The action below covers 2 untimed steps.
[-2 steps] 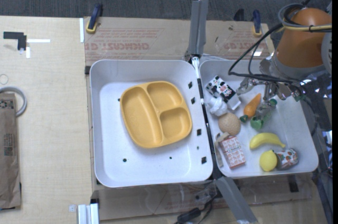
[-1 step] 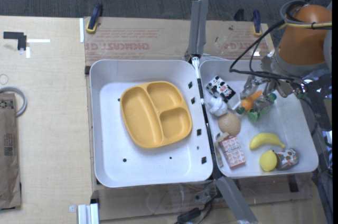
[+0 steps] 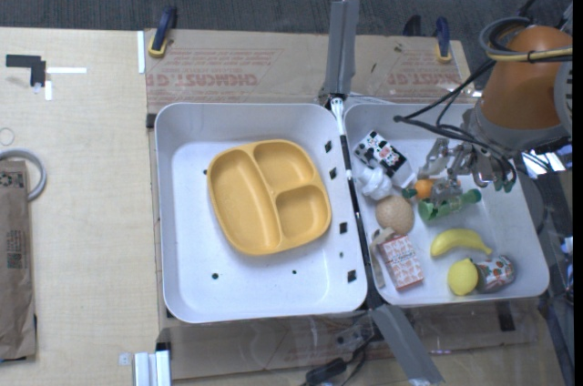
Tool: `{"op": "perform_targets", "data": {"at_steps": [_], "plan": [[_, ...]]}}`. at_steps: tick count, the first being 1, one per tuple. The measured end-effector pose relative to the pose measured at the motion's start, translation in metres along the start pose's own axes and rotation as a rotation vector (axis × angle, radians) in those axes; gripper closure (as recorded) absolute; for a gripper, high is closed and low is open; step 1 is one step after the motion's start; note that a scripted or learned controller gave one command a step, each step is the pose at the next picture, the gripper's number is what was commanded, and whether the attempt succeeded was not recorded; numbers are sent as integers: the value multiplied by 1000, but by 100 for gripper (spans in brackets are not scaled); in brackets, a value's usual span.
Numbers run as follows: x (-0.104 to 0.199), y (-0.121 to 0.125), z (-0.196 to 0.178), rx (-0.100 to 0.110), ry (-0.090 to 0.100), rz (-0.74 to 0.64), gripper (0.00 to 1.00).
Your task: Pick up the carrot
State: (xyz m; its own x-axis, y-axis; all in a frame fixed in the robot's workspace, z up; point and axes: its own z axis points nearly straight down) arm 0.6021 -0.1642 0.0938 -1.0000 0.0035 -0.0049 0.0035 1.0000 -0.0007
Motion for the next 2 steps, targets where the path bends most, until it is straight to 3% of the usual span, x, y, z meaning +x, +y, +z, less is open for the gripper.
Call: {"op": "perform_targets", "data": {"at_steps": [1, 2], "plan": [[1, 48, -25, 1, 1, 283, 100], [-32, 66, -122, 1, 0, 345, 100]]}}
